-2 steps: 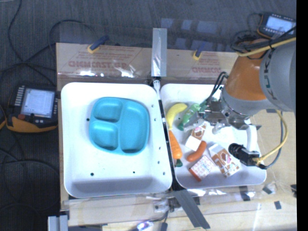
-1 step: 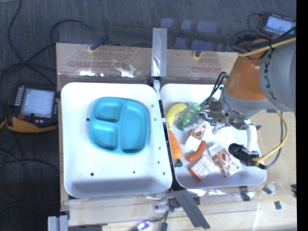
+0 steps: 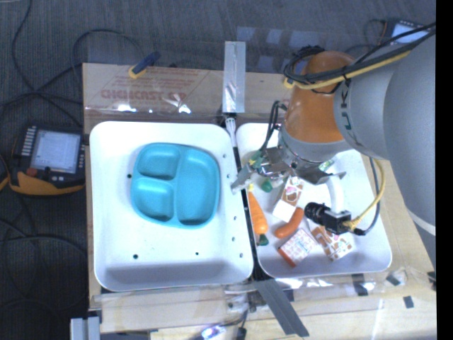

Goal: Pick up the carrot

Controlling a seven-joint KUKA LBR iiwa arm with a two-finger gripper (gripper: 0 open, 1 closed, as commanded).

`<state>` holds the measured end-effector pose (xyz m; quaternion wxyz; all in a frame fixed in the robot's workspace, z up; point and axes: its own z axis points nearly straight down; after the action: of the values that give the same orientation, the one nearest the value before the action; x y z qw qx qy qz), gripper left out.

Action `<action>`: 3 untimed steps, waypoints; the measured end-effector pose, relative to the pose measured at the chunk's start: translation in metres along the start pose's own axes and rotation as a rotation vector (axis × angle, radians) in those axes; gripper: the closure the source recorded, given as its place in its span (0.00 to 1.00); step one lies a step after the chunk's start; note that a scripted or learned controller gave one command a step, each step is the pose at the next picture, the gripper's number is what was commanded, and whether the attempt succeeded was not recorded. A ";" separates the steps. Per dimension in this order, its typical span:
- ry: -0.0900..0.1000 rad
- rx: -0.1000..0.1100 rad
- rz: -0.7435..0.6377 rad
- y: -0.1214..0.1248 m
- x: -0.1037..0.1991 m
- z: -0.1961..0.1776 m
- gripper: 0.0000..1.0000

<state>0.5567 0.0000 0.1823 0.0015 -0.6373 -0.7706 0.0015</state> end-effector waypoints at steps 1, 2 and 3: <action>-0.002 0.002 0.481 0.010 0.058 0.000 0.00; -0.004 0.000 0.499 0.049 -0.015 0.000 0.00; -0.002 0.002 0.551 0.027 0.089 0.000 0.00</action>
<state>0.5667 0.0921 0.1821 0.0007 -0.8230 -0.5681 0.0032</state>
